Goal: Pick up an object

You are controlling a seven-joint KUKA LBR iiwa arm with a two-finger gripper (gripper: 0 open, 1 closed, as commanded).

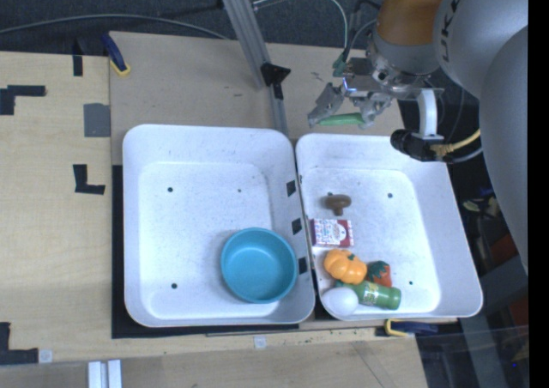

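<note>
Hovering beyond the right bin (429, 206), the end effector (343, 116) pinches a partly hidden green stick (343, 121).

- Two white bins: left bin (146, 206), right bin (429, 232).
- One blue bowl (258, 264), near side of the left bin.
- One brown mushroom-shaped piece (338, 203), in the right bin.
- One small red-and-white carton (332, 232), just nearer than it.
- One orange pumpkin (345, 266).
- One white egg (341, 301), at the near edge.
- One green bottle (378, 294), lying down.
- One small red piece (381, 273), beside the pumpkin.
</note>
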